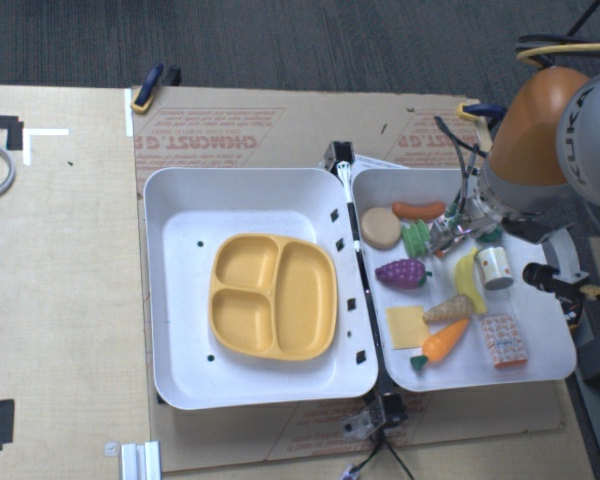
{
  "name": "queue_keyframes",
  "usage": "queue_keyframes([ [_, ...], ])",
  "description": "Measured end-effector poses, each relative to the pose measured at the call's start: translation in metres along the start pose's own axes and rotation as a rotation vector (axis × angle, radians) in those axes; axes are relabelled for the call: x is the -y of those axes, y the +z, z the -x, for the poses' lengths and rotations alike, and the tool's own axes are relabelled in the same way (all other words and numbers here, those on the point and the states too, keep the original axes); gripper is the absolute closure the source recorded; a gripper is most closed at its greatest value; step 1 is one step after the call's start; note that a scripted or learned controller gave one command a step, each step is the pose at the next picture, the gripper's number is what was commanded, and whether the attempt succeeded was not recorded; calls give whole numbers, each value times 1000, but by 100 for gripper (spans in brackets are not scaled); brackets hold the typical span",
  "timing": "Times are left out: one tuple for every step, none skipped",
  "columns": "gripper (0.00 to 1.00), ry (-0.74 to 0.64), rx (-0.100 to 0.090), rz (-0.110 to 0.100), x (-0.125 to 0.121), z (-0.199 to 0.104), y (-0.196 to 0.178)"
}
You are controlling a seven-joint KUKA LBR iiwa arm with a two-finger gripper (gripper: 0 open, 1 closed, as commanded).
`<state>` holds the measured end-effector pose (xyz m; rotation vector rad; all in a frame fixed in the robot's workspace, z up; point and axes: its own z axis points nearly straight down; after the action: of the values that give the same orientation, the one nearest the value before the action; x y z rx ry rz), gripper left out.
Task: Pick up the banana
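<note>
Banana (468,279) looks like light, stiff, slick toy plastic; take it across the mid-curve. Pincer (448,230) hovers just beside it, can't tell its state

- Left bin (170,298) holds a yellow three-part plate (275,296), lying flat near its middle.
- Right bin (540,363) is crowded: a sausage (418,209) at the top, a tan disc (381,228) beside it, grapes (401,273) below.
- Banana (468,282) lies at the bin's centre, touching a white can (494,267).
- Gripper (450,230) hangs above the banana's upper end, next to a green toy (416,239) (finger gap too small to read).
- Lower down: cheese (406,326), carrot (442,342), box (503,341).
</note>
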<state>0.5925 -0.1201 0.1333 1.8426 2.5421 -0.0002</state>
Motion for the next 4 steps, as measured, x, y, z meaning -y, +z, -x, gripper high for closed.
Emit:
queue_keyframes([
  [100, -85, -2, -1, 79, -3, 41],
  [100, 326, -1, -1, 48, 38, 29],
  [0, 322, -8, -2, 46, 35, 30],
  [0, 136, -27, -4, 77, 43, 38],
])
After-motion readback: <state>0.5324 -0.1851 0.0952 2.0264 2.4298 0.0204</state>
